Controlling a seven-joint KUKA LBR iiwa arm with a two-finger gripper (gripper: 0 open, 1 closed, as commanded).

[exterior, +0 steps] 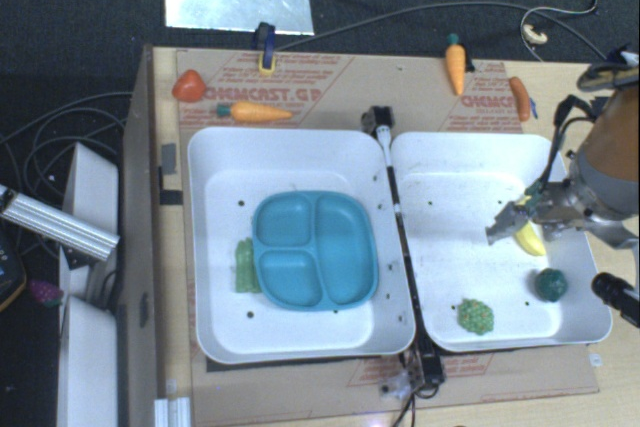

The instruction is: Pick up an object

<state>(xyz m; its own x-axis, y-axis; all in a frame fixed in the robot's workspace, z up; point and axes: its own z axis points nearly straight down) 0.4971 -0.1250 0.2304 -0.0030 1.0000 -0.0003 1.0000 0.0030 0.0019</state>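
Camera view: the arm (610, 165) reaches in at the right of the frame, and its gripper (515, 223) sits low over the right bin (450, 165), at that bin's right-middle. A yellow banana (530, 239) lies right at the gripper, touching or just under it; whether it sits between the fingers cannot be told, nor whether they are spread or pressed together. So the step in hand looks like the grasp itself, on the banana, with no lift to be seen yet.

Two other candidates lie in the same bin: a dark green ball (549, 285) just below the banana toward the lower right, and a light green bumpy piece (476, 316) near the bin's bottom wall. The next move calls for a firm pinch on the banana and a straight rise, keeping clear of the ball beside it.

Room: the upper and left parts of the right bin are bare, so there is space to shift left. The bin's right wall is near the gripper, and the divider (392, 205) between the bins is well apart from it. The left bin (215, 215) holds a blue plate (314, 248) with a green strip (245, 266) at its left. Carrots (456, 65) lie on the counter (330, 80) above the bins, out of the way.
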